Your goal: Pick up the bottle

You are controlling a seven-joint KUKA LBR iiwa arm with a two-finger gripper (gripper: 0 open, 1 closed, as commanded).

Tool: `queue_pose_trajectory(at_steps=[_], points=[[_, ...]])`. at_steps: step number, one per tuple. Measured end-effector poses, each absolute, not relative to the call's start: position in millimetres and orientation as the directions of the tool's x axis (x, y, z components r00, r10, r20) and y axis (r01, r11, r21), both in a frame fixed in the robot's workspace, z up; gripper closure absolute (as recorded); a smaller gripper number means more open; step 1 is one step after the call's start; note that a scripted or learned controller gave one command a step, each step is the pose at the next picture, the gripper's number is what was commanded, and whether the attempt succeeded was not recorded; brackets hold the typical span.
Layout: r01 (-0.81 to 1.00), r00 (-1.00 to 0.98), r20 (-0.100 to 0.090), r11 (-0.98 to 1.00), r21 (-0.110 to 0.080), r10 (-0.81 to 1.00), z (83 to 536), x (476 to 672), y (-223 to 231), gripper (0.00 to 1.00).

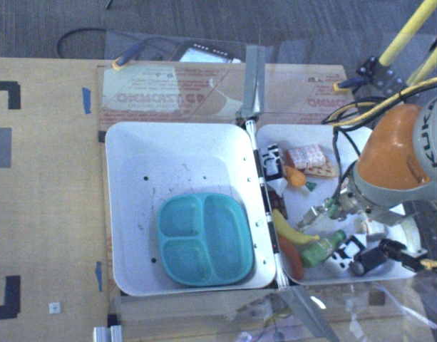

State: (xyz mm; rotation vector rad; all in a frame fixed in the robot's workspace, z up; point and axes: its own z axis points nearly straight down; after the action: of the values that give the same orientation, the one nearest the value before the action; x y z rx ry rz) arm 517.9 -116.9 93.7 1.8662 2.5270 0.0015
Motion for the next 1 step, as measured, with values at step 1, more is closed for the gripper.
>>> queue_pose_trajectory(at_steps=[1], points=[[0.994,0.112,0.002,-0.112,0.008,0.994,87.1,481.8,-118.9,0.0]])
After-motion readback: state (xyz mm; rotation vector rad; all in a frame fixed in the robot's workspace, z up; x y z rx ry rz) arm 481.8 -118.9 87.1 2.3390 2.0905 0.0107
